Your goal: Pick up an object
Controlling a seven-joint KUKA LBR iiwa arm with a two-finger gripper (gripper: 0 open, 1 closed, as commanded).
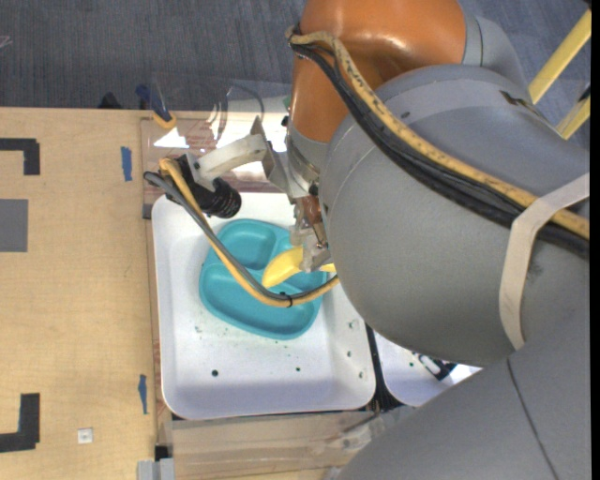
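- Gripper (307, 246) is down over the left white bin (178, 309), at the right edge of the teal dish (246, 281).
- Finger tips sit at a yellow object (281, 270). It shows just below and left of the tips, touching them; the grip itself is hidden, so I cannot tell whether it is clamped or only contacted.
- The yellow object lies over the right part of the teal dish, with a bit more yellow (327, 272) showing just to the right, next to the arm body.
- The teal dish sits near the middle of the left bin, a shallow rounded-square tray with its rim up.
- Black-and-yellow cable (211, 234) loops from the wrist bracket (234, 155) down across the dish and back toward the gripper.
- Arm body (441, 216), grey with an orange band (375, 28) at the top, covers most of the right bin (412, 370); only a sliver of it is visible at lower right.
- The left bin floor has small dark specks around the dish.
- Tan bench surface (70, 281) to the left carries black corner marks (26, 155) and blue tape bits (126, 161).
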